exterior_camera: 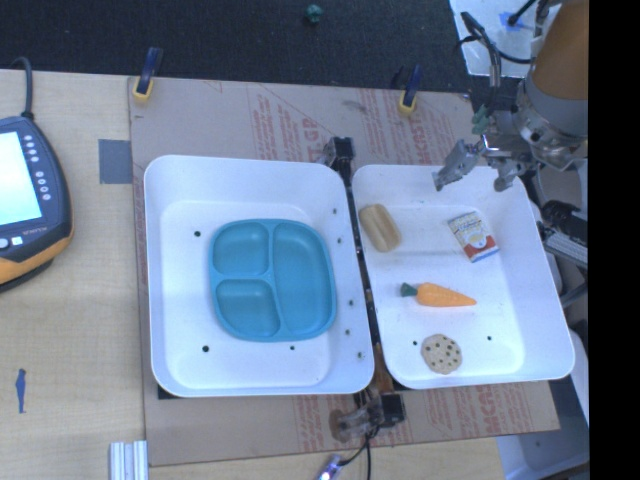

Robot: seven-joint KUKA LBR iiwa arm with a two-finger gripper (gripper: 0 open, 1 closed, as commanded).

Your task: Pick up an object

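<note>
My pincer [478, 165] hung over the right bin [555, 298], up near its twelve o'clock rim, fingers spread and nothing between them. Four candidates lay below me in that bin: the bread roll [380, 227] at about ten o'clock, close to the divider; the small carton [473, 236] nearest me, just past the bin's middle toward one o'clock; the carrot [440, 295] dead centre; the cookie [440, 352] down at six o'clock. The left bin [170, 268] carried just the blue divided plate [272, 278]. Where could it have gone wrong? I judged the carton the likeliest target, and it lay flat and skewed, so a descent not lined up with its sides could have nudged it away instead of trapping it. The carrot looked round and tapered, the sort to squirt out of a pinch. The cookie sat low and flat, so my fingertips might have struck the bin floor first. And so near the rim, a careless drop risked clipping the bin wall on the worktop [90, 348].
</note>
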